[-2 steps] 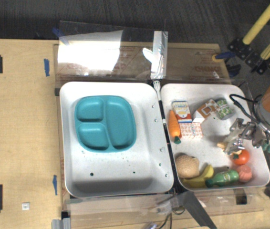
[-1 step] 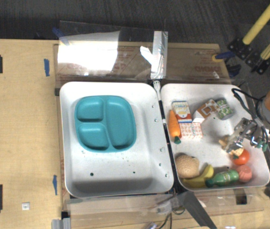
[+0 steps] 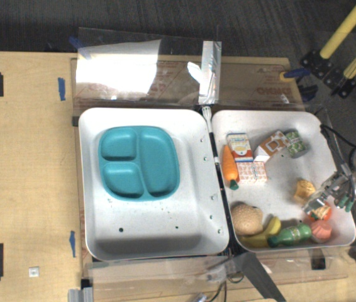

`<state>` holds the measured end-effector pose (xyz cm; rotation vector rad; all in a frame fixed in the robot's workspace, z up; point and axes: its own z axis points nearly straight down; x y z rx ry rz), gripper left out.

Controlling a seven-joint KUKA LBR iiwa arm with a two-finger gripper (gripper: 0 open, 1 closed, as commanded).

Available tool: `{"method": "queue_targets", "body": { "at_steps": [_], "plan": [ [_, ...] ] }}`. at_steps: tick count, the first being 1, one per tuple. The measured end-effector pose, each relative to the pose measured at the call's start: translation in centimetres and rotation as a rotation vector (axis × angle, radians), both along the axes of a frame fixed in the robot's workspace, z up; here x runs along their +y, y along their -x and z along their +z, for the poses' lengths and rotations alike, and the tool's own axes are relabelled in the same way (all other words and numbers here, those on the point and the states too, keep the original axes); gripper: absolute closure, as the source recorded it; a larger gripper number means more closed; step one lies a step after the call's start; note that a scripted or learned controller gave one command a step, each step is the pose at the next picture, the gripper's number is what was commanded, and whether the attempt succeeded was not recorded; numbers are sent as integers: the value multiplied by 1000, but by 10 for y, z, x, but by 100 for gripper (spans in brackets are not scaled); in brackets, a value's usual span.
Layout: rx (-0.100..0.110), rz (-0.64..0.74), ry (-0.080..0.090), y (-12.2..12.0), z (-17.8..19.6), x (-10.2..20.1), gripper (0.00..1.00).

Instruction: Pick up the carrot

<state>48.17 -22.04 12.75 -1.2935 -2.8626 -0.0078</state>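
Carrot (image 3: 229,166) lies far left of claw (image 3: 333,194), across right bin (image 3: 329,140).
Long axis approx. vertical in view, along bin's left wall; claw state: can't tell.

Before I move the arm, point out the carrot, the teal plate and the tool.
carrot (image 3: 229,167): camera view, middle of its orange body, at the right bin's left wall.
teal plate (image 3: 159,162): camera view, floor of its large right compartment, in the left bin.
tool (image 3: 330,194): camera view, between its fingertips, at the right bin's right side.
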Motion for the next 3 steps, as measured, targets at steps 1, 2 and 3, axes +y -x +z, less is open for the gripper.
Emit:
{"method": "queue_targets", "body": {
  "at_steps": [1,2,3],
  "plan": [
    [0,-55,2,0,30,85,100],
    [-2,96,5,-61,15,120,100],
    [-6,198,1,-80,53,247,100]
  ]
}}
